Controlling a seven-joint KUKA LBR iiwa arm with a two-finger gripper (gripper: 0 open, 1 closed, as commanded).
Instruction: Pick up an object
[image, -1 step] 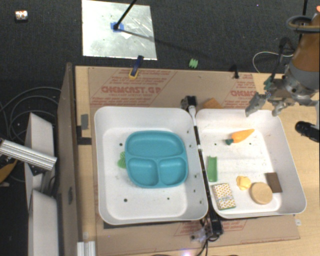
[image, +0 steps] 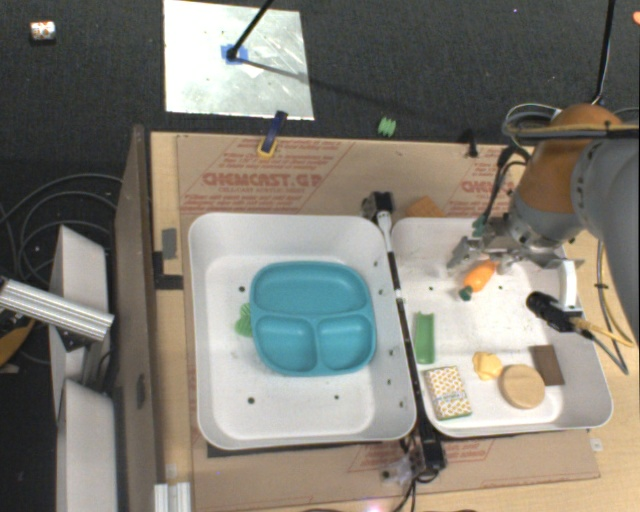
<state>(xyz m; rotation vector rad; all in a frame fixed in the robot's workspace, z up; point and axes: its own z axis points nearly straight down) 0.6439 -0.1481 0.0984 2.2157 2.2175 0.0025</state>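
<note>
1. The brown cardboard sheet (image: 300, 170) under the bins carries red print reading "CHEMCAST G…", near its far edge, left of centre.
2. Further red print at its far right is partly hidden and illegible.

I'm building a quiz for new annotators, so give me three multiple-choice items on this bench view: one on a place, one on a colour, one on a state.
1. Where does the divided tray lie?
A. left bin
B. right bin
C. on the floor

2. What colour is that tray?
A. red
B. blue
C. black

3. How does the carrot lie?
A. on the right bin's floor, by the pincer
B. inside the tray
C. on top of the round wooden disc

Key: 1 A, it sits in the left bin; 2 B, it is blue all over; 3 A, it rests on the white floor under the arm's tip.
</note>
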